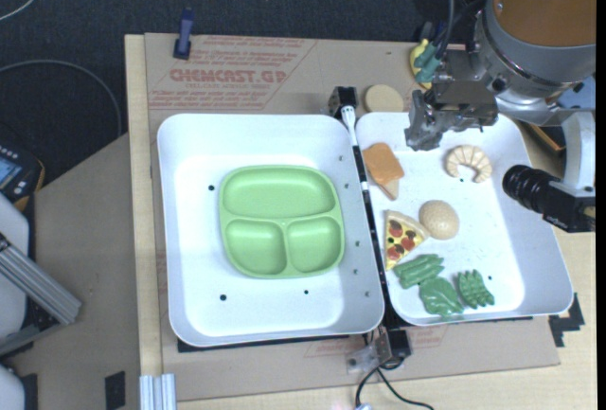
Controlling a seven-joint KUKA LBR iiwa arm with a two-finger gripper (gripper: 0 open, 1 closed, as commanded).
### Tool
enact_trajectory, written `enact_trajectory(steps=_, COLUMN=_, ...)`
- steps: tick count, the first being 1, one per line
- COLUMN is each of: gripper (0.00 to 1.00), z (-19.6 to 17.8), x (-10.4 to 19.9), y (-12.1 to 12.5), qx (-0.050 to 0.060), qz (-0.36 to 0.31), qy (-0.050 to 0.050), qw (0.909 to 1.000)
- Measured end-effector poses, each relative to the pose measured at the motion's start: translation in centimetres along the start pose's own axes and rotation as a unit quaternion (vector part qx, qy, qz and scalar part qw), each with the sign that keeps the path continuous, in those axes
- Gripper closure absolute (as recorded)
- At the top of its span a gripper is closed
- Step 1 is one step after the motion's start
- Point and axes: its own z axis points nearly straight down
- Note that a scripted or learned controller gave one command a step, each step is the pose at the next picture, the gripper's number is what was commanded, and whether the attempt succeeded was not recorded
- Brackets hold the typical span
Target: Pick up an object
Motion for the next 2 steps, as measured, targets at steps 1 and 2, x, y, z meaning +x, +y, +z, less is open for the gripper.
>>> enact_trajectory(steps=1, gripper=1.0, z=4.1, x=1.7, y=-0.1, qx=0.009, qz=0.002, qy=-0.001, qw=1.0)
enact_trajectory(steps=2, gripper=1.0, z=3.1, x=1.7, y=0.0, qx=0.007, qz=0.002, qy=-0.001, qw=1.0)
